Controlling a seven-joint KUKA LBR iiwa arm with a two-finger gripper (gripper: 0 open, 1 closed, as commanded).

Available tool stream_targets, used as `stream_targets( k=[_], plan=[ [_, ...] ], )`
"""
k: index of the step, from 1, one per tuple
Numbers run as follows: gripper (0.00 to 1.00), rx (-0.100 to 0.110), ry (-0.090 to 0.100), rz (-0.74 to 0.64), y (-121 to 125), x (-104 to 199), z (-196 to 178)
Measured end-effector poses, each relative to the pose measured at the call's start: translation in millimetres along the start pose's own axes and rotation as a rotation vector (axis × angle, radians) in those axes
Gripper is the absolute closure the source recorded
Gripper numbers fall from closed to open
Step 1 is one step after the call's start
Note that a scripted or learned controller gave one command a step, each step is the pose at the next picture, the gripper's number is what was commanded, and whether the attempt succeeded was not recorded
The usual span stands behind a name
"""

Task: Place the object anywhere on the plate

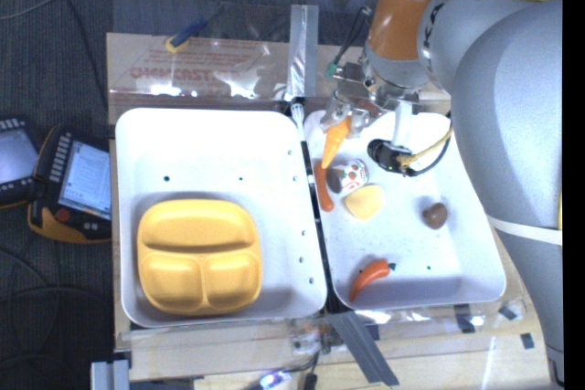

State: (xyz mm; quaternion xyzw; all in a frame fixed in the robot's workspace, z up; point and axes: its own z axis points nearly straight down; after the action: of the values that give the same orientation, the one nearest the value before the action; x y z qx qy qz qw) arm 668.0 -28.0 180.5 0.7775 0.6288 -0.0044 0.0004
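Yellow plastic plate [197, 254] sits nearest, a three-compartment one, low in the left bin [183, 128], nothing on it. Right bin [466, 279] holds the clutter: an orange pepper-looking piece [368, 275] near the front edge, a small brown lump [435, 215] towards the right, a pale yellow chunk [364, 202] touching a white spotted ball [351, 173], and an orange stick [324, 195] lying along the divider.

Further back, the gripper [350, 117] hangs over the far left corner of the right bin with an orange carrot-like object [335, 142] dangling from it, tip down. Looks clenched on the object's upper end, and the object appears clear of the bin floor.

My read: pick is made, transfer is the step in hand. Next move calls for carrying it left over the divider and forward to the plate, then lowering before release. Hold looks like it's only on the end, so a swing could shake it loose. Divider rim is the only obstacle on the path.

Behind the bins: crinkled clear plastic sheet [206, 59] and a pendant [71, 187] on the floor to the left.
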Motion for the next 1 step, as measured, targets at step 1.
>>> stream_targets(
  k=[1],
  plan=[
    [1.00,0.002,0.005,-0.088,-57.0,51.0,0.2]
  ],
)
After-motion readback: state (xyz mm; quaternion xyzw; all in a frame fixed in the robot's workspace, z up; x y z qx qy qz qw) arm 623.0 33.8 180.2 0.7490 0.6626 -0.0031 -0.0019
